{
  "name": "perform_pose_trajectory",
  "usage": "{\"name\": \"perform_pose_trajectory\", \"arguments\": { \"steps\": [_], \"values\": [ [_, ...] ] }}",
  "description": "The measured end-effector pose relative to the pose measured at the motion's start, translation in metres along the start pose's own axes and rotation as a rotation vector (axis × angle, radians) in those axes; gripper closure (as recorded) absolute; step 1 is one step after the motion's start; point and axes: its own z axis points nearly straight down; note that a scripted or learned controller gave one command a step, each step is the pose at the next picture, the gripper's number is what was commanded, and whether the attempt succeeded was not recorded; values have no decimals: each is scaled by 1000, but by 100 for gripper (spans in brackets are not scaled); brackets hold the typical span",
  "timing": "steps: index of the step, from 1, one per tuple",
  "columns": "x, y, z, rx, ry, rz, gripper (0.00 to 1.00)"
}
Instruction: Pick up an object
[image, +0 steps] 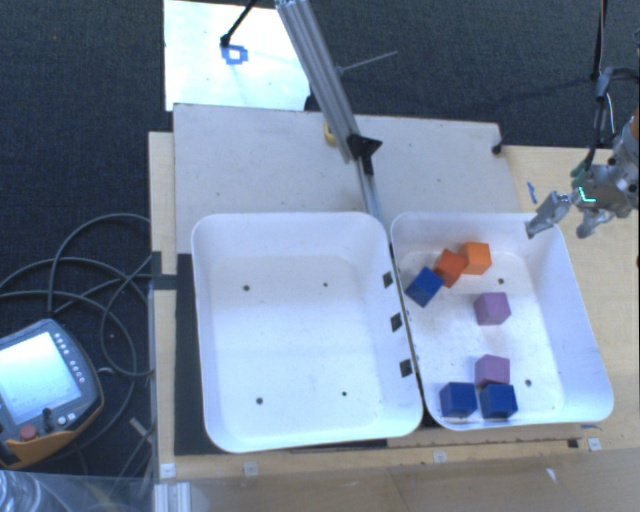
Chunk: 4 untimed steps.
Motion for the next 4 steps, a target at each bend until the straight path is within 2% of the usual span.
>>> {"name": "perform_pose_trajectory", "arguments": {
  "steps": [1,3,4],
  "values": [
    [0,1,-2,-3,-1,-2,0],
    [1,-6,83,1,0,1,0],
    [8,-13,139,2,1,1,0]
  ]
}}
